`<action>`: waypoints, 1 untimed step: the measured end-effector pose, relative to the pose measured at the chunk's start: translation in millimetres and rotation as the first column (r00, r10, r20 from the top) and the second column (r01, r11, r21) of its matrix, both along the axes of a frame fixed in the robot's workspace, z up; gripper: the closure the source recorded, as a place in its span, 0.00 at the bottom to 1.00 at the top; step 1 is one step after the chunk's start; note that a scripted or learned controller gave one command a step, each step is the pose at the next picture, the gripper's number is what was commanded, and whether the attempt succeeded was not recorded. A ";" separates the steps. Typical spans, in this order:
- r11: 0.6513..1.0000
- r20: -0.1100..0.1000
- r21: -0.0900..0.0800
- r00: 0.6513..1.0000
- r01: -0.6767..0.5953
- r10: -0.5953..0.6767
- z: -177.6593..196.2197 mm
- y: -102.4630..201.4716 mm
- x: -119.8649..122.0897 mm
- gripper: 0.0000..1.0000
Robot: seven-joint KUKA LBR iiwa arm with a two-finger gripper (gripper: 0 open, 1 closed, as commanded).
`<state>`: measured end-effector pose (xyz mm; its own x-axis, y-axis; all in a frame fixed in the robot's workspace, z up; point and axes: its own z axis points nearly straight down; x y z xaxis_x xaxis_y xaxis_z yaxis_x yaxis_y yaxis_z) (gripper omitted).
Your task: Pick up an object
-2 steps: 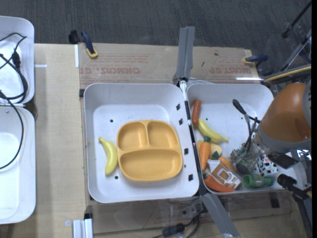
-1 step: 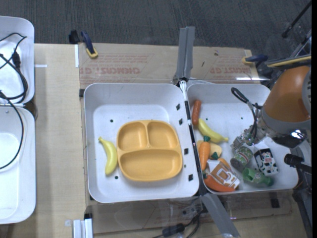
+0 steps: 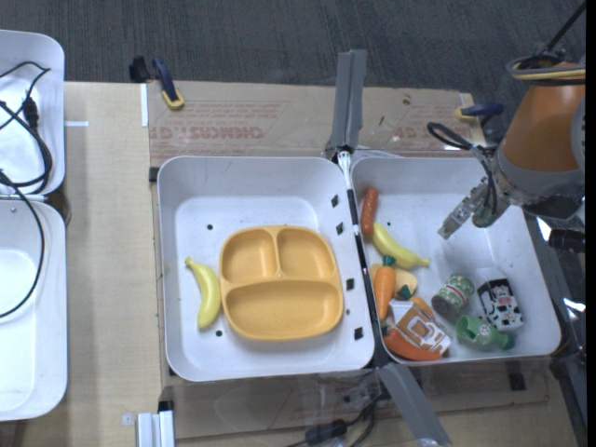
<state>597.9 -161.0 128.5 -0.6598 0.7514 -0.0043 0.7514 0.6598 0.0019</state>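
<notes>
End effector (image 3: 463,217) over right bin (image 3: 535,250), upper-right part, above bare white floor. Finger spacing: cannot tell, blurred and too small. Nothing visible between the tips.

Candidate objects all in right bin, left of and below end effector:
- small banana (image 3: 400,250) just left-below, nearest item, not touching.
- upright carrot (image 3: 369,210) against left wall, left of end effector, beyond the banana.
- second carrot (image 3: 384,287) below the banana, near divider.
- orange-white packet (image 3: 416,329) at lower-left corner, on top of an orange piece.
- green-labelled can (image 3: 453,292) almost straight below end effector, lying tilted.
- black-white cow-pattern carton (image 3: 500,304) right of the can, just beside it.
- green toy (image 3: 484,331) along front wall, under can and carton.

Left bin (image 3: 177,277): yellow divided plate (image 3: 279,282) in centre, larger banana (image 3: 206,291) just left of plate, close to left wall. Well apart from end effector.

Grey arm with orange band (image 3: 549,128) entering from right, above right bin's far corner. Desk (image 3: 102,250) tan, cardboard sheet (image 3: 242,119) behind both bins, blue-black clamp (image 3: 160,79) on its far-left corner.
</notes>
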 end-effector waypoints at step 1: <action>0.991 -0.001 0.000 0.991 -0.132 0.132 -5.5 -17.4 25.0 0.00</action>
<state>622.9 -178.3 123.0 -0.7531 0.6579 -0.0041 0.6579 0.7531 0.0013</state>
